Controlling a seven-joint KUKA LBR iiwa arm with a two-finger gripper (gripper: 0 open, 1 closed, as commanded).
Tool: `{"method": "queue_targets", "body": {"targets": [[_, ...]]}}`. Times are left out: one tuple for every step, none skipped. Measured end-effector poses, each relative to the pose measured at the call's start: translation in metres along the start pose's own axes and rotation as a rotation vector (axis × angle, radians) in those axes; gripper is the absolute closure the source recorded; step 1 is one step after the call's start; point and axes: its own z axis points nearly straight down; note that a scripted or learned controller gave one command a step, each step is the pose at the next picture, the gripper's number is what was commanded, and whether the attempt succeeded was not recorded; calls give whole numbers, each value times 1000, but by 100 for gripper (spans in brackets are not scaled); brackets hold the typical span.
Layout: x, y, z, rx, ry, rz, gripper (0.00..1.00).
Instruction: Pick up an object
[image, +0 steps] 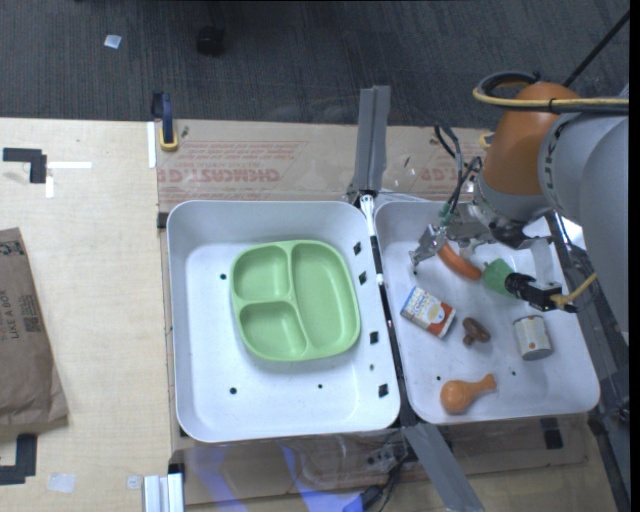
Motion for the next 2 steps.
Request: {"method": "queue_targets", "body": {"targets": [[-1, 0, -10, -2, -1, 3, 100], [26, 13, -100, 0, -1, 165, 100]]}}
